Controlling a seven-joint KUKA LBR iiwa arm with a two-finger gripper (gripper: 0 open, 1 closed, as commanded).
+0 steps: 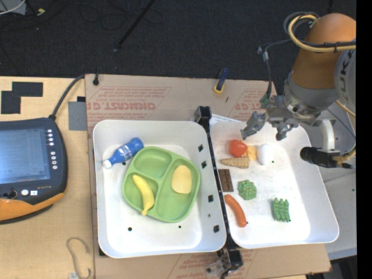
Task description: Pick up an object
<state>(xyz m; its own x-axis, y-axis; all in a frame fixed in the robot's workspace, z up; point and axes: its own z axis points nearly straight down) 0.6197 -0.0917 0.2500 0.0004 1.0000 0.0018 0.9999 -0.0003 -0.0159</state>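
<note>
gripper point(268, 128): being held spread wide, nothing between fingers, above right bin point(317, 211)
progress: nothing being lifted yet
remaining: descent onto tomato point(237, 149), grasp, lift

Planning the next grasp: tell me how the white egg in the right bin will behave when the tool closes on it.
The egg looks smooth and rounded, so it may slip from the tool. It will probably roll if nudged, though the corn beside it could block it leftward. It's likely a light toy.
</note>
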